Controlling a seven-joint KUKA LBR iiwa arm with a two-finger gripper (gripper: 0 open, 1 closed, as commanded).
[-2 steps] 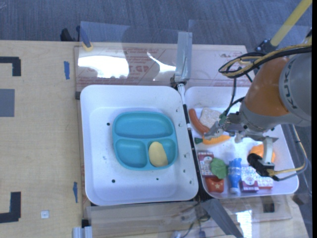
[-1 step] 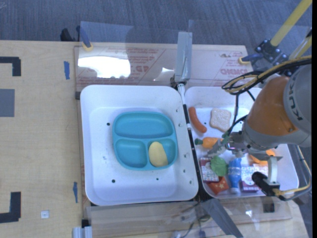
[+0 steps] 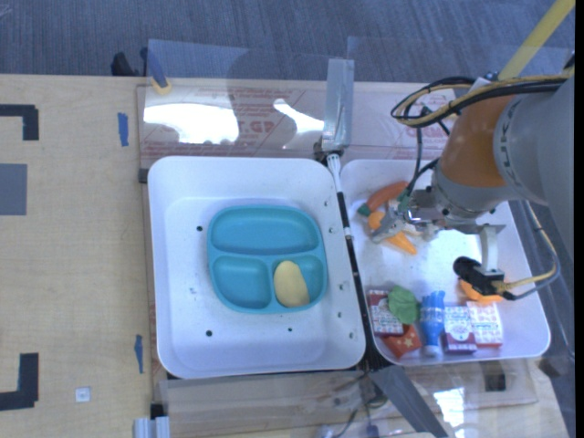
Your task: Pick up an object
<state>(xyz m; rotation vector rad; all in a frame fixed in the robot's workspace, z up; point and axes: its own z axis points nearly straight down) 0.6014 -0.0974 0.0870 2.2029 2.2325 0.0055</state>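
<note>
Your gripper (image 3: 399,222) sits low in the right bin (image 3: 529,272), near its back-left corner, right at the carrots (image 3: 392,215); can't tell its grip state from here. One carrot lies along the back edge, another just under the gripper. Along the front edge: a green leafy toy (image 3: 402,303), a blue bottle (image 3: 432,318), red-and-white cartons (image 3: 474,324). The left bin (image 3: 173,272) carries a blue divided tray (image 3: 260,255) mid-bin, with a yellow lemon (image 3: 291,284) in its front-right compartment.
</note>
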